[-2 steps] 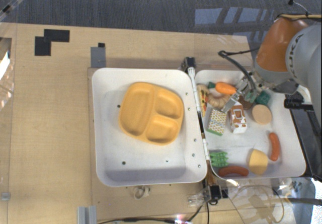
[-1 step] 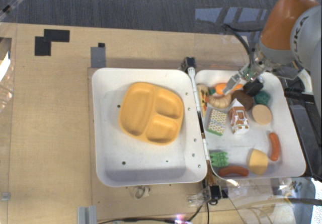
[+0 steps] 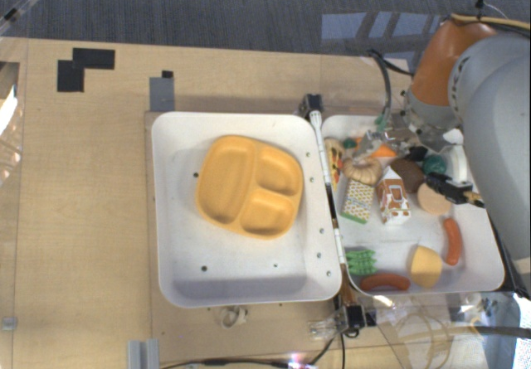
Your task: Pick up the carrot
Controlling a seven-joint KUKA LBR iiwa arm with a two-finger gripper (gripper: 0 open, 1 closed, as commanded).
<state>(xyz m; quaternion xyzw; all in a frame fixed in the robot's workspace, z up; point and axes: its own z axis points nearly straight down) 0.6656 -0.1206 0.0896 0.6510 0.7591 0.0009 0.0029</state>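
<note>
We are inspecting a worktop (image 3: 91, 218) carrying two white bins: the left bin (image 3: 178, 276) is holding a yellow tray (image 3: 249, 185), and the right bin (image 3: 489, 272) is holding a crowd of toy foods. We are finding the carrot (image 3: 375, 151) at the far end of the right bin, a small orange piece with a green top, lying just beside a bread roll (image 3: 363, 170) and above a small carton (image 3: 393, 200). The arm (image 3: 465, 77) is reaching in over that same end, and the claw (image 3: 400, 137) is hanging close over the carrot; whether it is apart or together, we cannot tell, since the wrist is hiding it. Nothing is showing as held. We are judging the step in hand to be the final approach. To do it well, we are advising a straight descent centred on the carrot, closing across its narrow width, keeping clear of the roll and the brown piece (image 3: 408, 170) beside it. The crowding is the main risk: a neighbour could be nudged or caught instead.
</note>
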